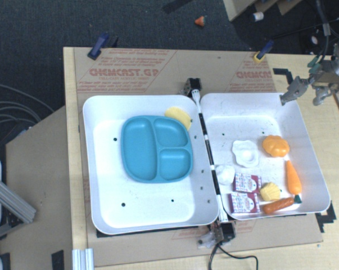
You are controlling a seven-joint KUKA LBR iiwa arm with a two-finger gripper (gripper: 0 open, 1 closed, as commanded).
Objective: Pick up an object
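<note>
I see gripper [306, 90] open, holding nothing, above far right corner of right bin [304, 125]. Orange fruit [276, 145] inside right bin, nearest gripper; carrot [293, 177] just beyond it. Blue tray [156, 148] well left.

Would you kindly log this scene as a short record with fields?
left bin: blue divided plate, yellow item at its far edge
right bin: orange fruit, carrot, white piece, two small cartons, corn, red sausage
gripper: above the right bin's far right corner, holding nothing visible
</note>
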